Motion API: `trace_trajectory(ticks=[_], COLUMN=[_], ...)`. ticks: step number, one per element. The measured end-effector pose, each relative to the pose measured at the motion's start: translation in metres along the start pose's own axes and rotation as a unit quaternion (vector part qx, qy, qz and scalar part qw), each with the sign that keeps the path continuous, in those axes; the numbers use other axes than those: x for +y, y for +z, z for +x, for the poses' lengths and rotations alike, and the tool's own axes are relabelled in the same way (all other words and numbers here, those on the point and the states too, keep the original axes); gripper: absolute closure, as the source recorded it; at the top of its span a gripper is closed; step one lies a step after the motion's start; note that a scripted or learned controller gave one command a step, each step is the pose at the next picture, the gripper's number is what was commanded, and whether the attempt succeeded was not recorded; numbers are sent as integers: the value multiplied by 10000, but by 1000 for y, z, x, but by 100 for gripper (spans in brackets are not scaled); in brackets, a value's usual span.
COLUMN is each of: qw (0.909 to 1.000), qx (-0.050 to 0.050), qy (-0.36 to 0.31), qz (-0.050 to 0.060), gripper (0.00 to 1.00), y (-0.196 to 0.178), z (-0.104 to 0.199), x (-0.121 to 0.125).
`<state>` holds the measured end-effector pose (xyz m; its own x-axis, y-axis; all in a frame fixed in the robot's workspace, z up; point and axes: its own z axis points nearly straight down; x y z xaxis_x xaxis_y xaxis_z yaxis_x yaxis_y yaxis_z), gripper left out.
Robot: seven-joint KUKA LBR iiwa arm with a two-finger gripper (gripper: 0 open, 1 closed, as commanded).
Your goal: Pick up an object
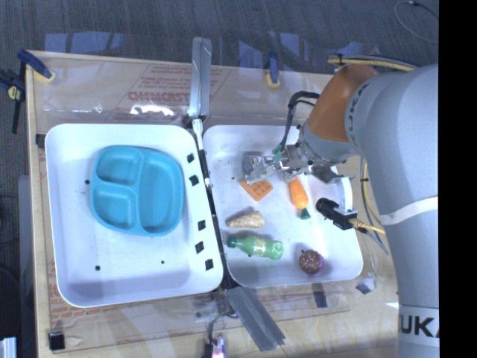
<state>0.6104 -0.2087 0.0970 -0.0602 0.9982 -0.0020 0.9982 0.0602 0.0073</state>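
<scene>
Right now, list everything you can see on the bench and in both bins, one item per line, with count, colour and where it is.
white bins: two, white, side by side on the bench
divided plate: one, blue, in the left bin
waffle piece: one, orange, upper middle of the right bin, just below the claw
carrot: one, orange with a green tip, right bin, right of the waffle piece
bread piece: one, tan, right bin, below the waffle piece
bottle: one, green, lying on its side near the right bin's front
round item: one, dark red-brown, front right of the right bin
arm: one, grey with orange band, entering from the right
claw: one, metallic grey, over the right bin above the waffle piece
</scene>
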Motion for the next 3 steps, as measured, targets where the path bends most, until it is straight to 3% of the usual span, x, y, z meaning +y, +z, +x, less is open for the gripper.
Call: trace_trajectory(ticks=[1,2,3], qw=[9992,9983,9963], qx=[10,15,-1], qy=[406,585,857], qz=[-5,17,-5], gripper=[0,0,0], y=[0,2,0], z=[0,58,0], x=[-9,0,15])
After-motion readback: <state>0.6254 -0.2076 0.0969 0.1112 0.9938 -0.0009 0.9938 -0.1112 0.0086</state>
